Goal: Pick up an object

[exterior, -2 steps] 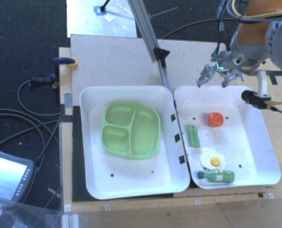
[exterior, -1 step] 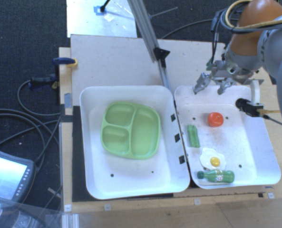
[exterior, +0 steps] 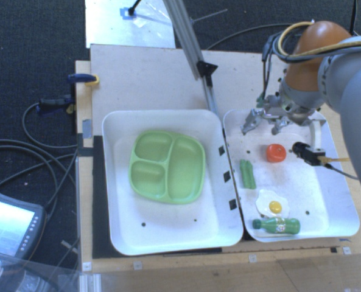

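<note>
We see a grey arm (exterior: 350, 84) with a rounded orange band (exterior: 314, 44); yellow and black cables (exterior: 283, 41) loop beside that band, above the metallic gripper (exterior: 264, 123).

The grey arm's two-finger gripper (exterior: 264, 123) hangs open over the upper part of the right white bin (exterior: 344, 215), holding nothing. Below it lie a round red-orange tomato toy (exterior: 276, 152), a green stick-shaped vegetable (exterior: 248, 174), a fried-egg toy (exterior: 272, 204) and a small green bottle (exterior: 277, 225). A light-green divided plastic plate (exterior: 167, 166) sits mid-frame in the left white bin (exterior: 120, 224).
</note>
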Available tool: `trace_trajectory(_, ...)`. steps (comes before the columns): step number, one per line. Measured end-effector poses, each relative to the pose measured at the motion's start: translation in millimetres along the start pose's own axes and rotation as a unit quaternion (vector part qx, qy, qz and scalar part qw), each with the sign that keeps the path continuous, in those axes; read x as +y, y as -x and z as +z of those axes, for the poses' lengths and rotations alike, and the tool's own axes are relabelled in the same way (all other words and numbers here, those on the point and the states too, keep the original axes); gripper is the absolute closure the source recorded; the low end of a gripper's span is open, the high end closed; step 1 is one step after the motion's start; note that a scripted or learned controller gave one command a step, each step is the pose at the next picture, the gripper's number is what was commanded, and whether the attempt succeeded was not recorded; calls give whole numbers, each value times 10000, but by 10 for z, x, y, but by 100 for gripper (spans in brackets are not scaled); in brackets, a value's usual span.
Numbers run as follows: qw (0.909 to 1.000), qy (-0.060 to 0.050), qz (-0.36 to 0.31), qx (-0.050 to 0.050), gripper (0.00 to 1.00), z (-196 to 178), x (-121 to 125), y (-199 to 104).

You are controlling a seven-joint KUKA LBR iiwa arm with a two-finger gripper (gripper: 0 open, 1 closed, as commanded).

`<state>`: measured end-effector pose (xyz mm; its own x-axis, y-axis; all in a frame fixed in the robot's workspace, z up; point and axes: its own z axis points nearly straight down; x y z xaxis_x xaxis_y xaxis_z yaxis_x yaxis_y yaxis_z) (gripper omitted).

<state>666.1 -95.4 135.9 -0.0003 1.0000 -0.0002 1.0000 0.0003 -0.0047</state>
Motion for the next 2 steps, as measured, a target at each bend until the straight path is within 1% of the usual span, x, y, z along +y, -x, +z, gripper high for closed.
trace_trajectory(1, 10000, 12, 0, 0, 0, 475, 1, -3)
trace_trajectory(2, 10000, 47, 3, -2, 100, 329, 21, -2)
